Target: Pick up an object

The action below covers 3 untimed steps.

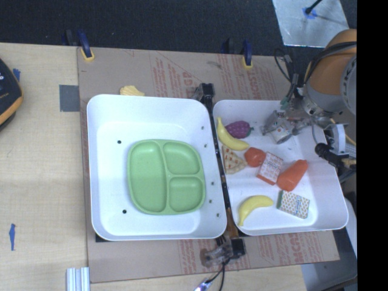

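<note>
We see the pincer (280, 128) over the right bin (330, 214); its state we cannot tell. Grapes (239, 128) lie nearby: we advise descending squarely, clear of the banana (229, 137).

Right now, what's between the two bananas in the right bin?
In the camera view, the waffle piece lies between the upper banana and the lower banana, beside the tomato.
</note>
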Available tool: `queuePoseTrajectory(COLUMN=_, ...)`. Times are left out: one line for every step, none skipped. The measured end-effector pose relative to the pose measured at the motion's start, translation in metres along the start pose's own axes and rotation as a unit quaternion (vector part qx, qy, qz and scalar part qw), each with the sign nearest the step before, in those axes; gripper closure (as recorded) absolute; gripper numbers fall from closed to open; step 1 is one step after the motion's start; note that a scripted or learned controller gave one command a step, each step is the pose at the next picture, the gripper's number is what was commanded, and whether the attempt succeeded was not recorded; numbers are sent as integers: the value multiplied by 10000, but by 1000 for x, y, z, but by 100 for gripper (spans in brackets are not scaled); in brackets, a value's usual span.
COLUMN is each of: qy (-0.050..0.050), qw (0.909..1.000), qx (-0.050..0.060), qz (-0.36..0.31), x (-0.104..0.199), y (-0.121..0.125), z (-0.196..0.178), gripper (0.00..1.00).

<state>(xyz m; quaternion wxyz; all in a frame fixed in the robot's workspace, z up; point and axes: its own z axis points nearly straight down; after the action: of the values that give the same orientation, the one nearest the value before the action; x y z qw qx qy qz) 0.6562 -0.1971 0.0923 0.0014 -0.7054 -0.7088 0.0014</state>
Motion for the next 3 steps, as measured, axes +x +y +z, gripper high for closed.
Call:
queuePoseTrajectory(qy=-4, qw=10000, qx=-15, qz=9, x=-15, y=0, z=0, gripper=0)
queuePoseTrajectory(qy=0, qw=10000, qx=-4, qz=8, x=-10, y=0, z=0, gripper=0)
queuePoseTrajectory(qy=0, qw=10000, qx=1, qz=4, x=-3, y=0, z=0, gripper=0)
